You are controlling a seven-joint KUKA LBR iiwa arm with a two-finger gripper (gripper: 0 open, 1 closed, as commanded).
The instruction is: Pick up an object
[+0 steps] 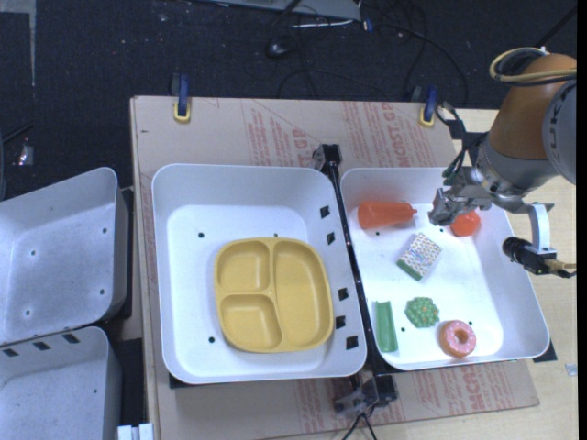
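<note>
Here red ball [467, 225] beside gripper [447, 211].

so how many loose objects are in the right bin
6: orange bottle and red ball at the far end, patterned box mid-bin, green stick, broccoli and pink donut nearest; the gripper may hide more.

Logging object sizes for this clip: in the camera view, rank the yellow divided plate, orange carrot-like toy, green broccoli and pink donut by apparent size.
1. yellow divided plate, by far the largest
2. orange carrot-like toy
3. pink donut and green broccoli: look about alike, so no ranking between them.
</note>
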